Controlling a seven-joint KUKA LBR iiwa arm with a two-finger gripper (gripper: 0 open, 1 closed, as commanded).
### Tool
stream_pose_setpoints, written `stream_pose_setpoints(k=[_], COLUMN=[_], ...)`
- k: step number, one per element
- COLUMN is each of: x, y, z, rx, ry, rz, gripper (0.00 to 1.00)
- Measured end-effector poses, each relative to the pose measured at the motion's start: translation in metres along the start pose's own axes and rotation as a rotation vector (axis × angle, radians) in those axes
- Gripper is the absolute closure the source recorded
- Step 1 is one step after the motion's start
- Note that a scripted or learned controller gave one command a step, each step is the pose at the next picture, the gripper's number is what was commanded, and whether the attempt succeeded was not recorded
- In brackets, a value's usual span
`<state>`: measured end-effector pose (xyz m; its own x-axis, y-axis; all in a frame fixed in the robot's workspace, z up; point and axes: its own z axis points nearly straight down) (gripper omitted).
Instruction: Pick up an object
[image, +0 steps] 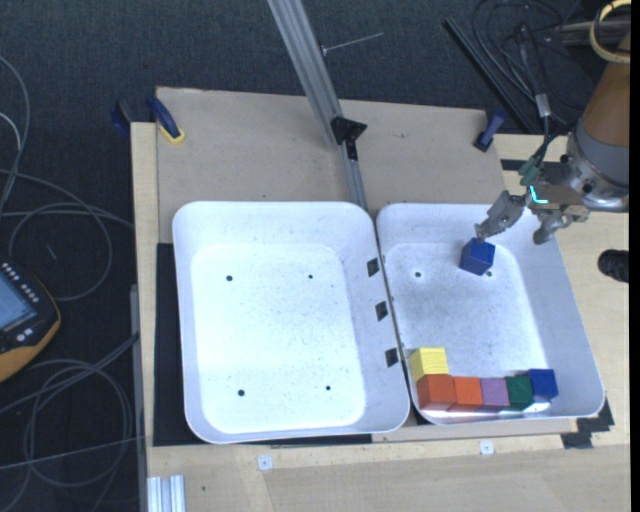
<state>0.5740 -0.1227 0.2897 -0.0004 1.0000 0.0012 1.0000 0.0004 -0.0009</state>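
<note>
Starting at the left, a yellow handheld controller (22, 318) lies among black cables (60, 215) on the dark floor. Next comes the wooden table (260, 140) with blue clamps (165, 118) at its far corners and a grey metal bar (315, 80) slanting down toward the seam between two white bins. The left bin (270, 320) holds nothing but speckles. In the right bin (490, 320), a row of cubes sits against the near wall: yellow cube (432, 361), orange cube (434, 390), red cube (467, 390), purple cube (495, 391), green cube (519, 388) and a small blue cube (543, 382). A separate blue block (478, 256) hangs tilted over the bin's far part, just below the hand's (522, 222) left finger, apparently touching its tip. The hand is spread wide, not clasping the block.
</note>
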Motion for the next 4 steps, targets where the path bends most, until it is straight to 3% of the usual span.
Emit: stream_pose_setpoints(k=[1,2,3,4], x=[-0.039,-0.033,-0.034,-0.034], y=[0.056,0.101,0.102,0.103], z=[0.124,0.195,0.189,0.177], rx=[0.008,0.002,-0.002,-0.005], ry=[0.0,0.0,-0.002,-0.003], rz=[0.001,-0.002,-0.001,-0.003], gripper=[0.0,0.0,0.0,1.0])
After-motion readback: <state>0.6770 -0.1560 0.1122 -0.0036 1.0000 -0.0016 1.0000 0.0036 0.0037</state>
